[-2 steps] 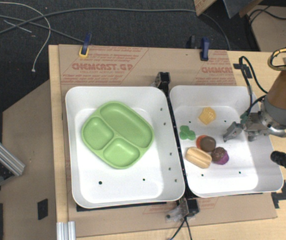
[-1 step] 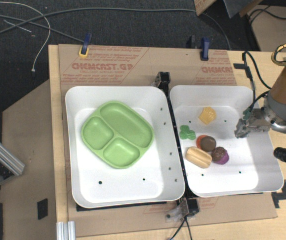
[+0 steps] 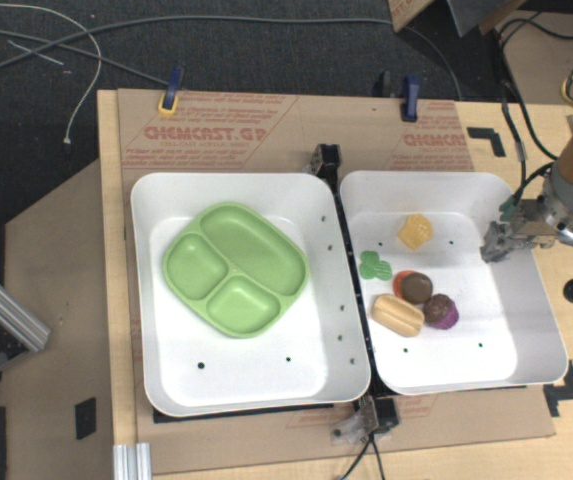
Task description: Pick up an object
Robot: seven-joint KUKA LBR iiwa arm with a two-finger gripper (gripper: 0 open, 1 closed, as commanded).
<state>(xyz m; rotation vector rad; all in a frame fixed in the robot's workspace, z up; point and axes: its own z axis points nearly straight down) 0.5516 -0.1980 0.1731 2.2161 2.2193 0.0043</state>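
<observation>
Cardboard covers the tabletop (image 3: pixel 266 123), and on it two shallow white bins sit side by side: the left bin (image 3: pixel 166 368) holds a green divided plate (image 3: pixel 234 268), the right bin (image 3: pixel 526 348) a loose cluster of small toy foods. My fingers (image 3: pixel 498 243) hang over the right bin's right wall, nothing visibly between them, though I cannot tell how far apart they stand. A yellow piece (image 3: pixel 415 231), green piece (image 3: pixel 374 265), brown-and-red piece (image 3: pixel 413 287), tan bread roll (image 3: pixel 397 315) and purple piece (image 3: pixel 441 311) lie well left of them.
</observation>
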